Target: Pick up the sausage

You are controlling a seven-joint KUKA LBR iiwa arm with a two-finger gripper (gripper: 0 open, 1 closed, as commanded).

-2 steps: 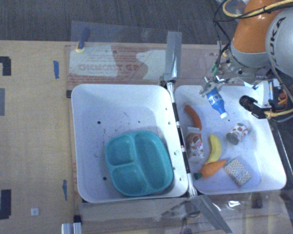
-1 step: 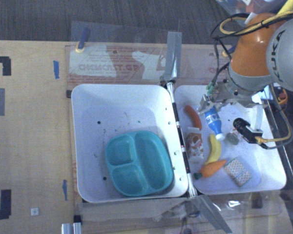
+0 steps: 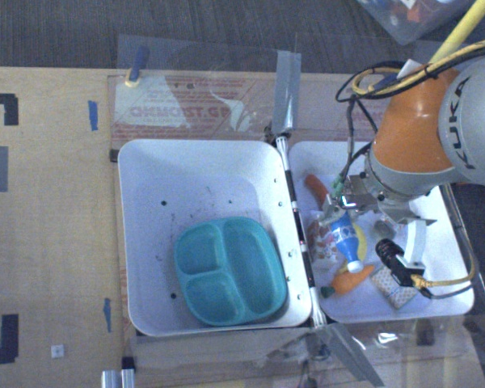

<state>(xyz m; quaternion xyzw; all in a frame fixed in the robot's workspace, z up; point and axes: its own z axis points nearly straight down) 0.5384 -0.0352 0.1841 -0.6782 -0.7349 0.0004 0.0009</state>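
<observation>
Camera view findings: gripper [image 3: 345,204] hanging low over right bin [image 3: 457,293], finger state impossible to tell. Sausage [image 3: 316,187] lying just beside it near the divider, apparently the target. Carrot [image 3: 352,280] and bottle [image 3: 346,242] crowding nearby. Teal tray [image 3: 230,270] occupying left bin [image 3: 145,217]; wooden bench [image 3: 48,241] supporting both.

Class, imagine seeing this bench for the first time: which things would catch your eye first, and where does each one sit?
The grey arm with its orange band dominates the right side, reaching down over the right bin. In the left bin, a teal divided tray lies toward the near right corner. Beneath the arm sits a jumble of small items, among them a reddish sausage near the divider and an orange carrot toward the front.
</observation>
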